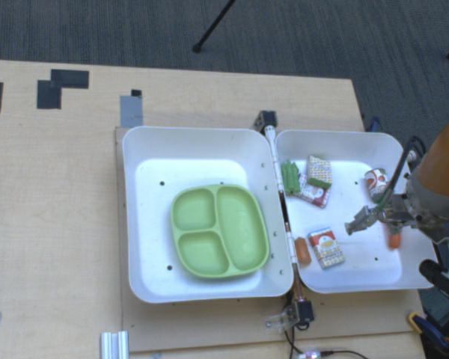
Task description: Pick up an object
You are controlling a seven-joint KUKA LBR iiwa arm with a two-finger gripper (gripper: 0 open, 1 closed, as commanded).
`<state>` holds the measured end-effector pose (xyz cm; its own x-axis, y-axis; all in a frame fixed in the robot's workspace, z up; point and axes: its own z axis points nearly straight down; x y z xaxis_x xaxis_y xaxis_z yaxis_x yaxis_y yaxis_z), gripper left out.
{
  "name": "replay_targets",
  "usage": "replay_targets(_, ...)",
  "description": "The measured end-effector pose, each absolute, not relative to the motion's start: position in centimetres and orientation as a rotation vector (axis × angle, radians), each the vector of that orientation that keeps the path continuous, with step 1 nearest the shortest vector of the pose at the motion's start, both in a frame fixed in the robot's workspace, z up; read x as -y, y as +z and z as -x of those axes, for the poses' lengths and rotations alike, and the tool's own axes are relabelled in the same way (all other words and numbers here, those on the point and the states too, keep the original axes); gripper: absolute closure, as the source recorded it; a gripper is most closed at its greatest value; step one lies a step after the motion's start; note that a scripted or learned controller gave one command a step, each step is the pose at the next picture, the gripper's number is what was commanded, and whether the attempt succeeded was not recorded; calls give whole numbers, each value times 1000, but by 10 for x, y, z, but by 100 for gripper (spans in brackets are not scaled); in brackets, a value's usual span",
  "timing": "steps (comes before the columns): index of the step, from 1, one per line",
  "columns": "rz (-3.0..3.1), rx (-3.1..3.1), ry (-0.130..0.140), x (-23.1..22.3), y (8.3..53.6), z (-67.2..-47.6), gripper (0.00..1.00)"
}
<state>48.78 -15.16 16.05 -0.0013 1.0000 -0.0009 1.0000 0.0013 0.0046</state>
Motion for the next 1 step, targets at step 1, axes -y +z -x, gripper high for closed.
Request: replay_targets(1,-2214,-2217,9,125,96,-489,0)
